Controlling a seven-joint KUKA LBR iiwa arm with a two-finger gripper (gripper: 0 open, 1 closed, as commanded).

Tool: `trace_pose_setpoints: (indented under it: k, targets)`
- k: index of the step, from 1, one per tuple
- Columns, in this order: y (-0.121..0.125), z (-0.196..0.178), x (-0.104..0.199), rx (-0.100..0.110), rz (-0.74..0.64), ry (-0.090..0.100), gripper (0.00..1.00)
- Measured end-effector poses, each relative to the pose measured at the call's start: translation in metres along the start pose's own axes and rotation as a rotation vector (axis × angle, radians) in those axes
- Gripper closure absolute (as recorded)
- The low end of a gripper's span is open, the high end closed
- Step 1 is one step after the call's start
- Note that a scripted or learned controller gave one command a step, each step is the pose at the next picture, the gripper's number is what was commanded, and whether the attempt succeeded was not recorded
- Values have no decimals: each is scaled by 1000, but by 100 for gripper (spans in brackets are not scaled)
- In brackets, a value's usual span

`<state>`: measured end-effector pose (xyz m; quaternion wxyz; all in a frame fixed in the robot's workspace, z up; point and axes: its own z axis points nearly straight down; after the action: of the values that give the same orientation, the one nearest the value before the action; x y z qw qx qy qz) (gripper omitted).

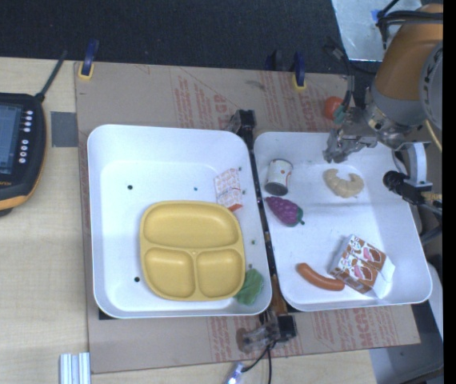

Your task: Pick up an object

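My gripper (342, 152) hangs over the back of the right bin (408, 214), just behind a pale croissant (345, 183). Nothing shows between its fingers. In the same bin lie a small white cup on its side (278, 176), a purple bunch of grapes (285, 210), a sausage (320, 277) and a red-and-white carton (360, 264). The left bin (112, 166) holds a yellow divided plate (193, 249), a small red-and-white packet (228, 186) and a green piece (250, 287) at the plate's front right corner.
The two bins meet along a narrow seam at the middle. A tablet-like pendant (0, 149) lies on the bench at far left. Blue clamps (88, 58) pin the cardboard sheet at the back. An orange object (334, 106) sits behind the right bin.
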<state>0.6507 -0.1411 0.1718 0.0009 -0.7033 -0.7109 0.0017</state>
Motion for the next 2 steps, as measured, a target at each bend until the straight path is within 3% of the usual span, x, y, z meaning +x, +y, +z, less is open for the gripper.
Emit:
trace_pose_setpoints:
  k: [1, 2]
  targets:
    - [0, 0, 0, 1, 0, 0, 0]
    - [6, -72, -17, -3, 5, 0, 0]
